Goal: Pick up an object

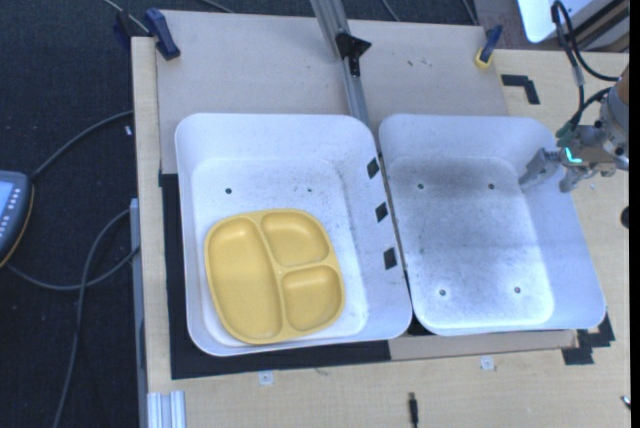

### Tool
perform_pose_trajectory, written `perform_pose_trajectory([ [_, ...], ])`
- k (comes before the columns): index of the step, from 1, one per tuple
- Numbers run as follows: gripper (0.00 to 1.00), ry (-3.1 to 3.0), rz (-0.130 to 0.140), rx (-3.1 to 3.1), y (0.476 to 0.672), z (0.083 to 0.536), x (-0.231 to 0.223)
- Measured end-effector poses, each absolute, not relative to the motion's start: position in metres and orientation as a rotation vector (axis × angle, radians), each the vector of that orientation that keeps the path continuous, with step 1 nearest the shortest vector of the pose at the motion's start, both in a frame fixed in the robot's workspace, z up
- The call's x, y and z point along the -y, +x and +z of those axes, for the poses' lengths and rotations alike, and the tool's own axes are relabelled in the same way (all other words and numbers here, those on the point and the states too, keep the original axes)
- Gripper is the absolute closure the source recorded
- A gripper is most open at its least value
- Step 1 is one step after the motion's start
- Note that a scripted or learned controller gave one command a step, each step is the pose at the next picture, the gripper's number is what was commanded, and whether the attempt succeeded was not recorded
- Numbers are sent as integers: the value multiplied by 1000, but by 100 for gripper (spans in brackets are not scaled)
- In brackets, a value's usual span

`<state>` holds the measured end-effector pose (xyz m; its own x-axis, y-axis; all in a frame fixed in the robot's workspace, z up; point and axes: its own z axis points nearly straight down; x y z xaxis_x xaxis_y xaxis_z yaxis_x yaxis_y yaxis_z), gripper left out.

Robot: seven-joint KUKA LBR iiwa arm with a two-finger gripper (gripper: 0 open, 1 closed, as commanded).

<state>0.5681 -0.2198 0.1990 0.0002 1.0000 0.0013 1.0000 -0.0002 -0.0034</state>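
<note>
Yellow divided plate in left bin, no legible writing; pincer over right bin's edge, grip state unclear

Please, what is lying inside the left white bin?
Inside the left bin lies one yellow tray with three compartments, near the bin's front left corner. The compartments look bare. What is under the tray cannot be seen, because the tray covers it.

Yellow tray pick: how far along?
Done: nothing yet; the yellow tray lies flat in the left bin. In hand: the gripper sits at the right bin's right rim, nothing between its fingers. Left: cross over, descend, grasp, lift.
</note>
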Motion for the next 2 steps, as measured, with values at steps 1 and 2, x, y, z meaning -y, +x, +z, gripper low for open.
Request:
perform_pose_trajectory([
  [1, 0, -2220, 0, 2222, 569, 200, 220],
  [2, 0, -2214, 4, 2218, 573, 143, 211],
])
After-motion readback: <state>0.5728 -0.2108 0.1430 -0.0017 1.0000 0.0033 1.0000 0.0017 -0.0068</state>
